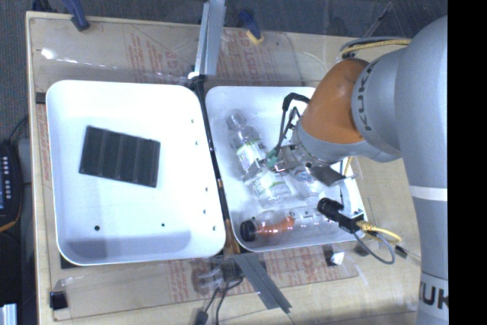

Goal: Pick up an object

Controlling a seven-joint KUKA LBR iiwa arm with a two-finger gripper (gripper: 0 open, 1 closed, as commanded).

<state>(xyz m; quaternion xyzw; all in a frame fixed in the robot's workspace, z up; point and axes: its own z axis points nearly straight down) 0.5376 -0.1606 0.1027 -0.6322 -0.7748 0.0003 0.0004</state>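
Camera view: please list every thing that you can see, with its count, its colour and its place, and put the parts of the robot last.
Shallow white plastic bins: two, white, side by side on the bench.
Dark ribbed rectangular mat: one, black, flat in the left bin.
Clear plastic bottles: several, exact count unclear, transparent, piled in the right bin.
Clear bottle with black cap and orange contents: one, lying along the right bin's near wall.
Blue clamps: two, on the bench's far edge.
Arm: one, grey with an orange band, from the right.
Hand: one, dark, low over the bottle pile.
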